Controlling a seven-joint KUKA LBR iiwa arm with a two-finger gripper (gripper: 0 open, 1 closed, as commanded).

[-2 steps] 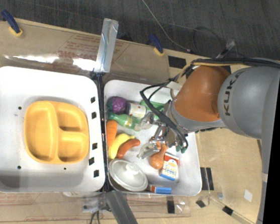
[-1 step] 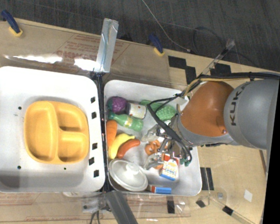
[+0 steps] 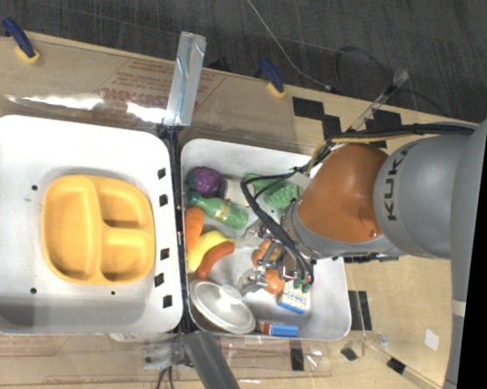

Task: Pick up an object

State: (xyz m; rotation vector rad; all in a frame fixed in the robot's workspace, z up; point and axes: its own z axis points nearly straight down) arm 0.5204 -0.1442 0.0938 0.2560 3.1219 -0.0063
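You cannot make out much under the big grey arm with its orange band (image 3: pixel 342 197). It hides part of the right white bin (image 3: pixel 327 318) and part of a green thing at the bin's far side. The gripper (image 3: pixel 271 268) is a dark tangle of wires and metal, so you cannot tell how it is set or whether it has anything. The arm comes in from the right and bends down low over the toys. Just beside the gripper you see a small white and blue box (image 3: pixel 294 302), a round silver bowl (image 3: pixel 222 308), an orange carrot (image 3: pixel 193 231), a yellow banana (image 3: pixel 208 247) and a purple round toy (image 3: pixel 205 181). A yellow plastic tray with sections (image 3: pixel 98 229) sits in the left white bin (image 3: pixel 4 204).
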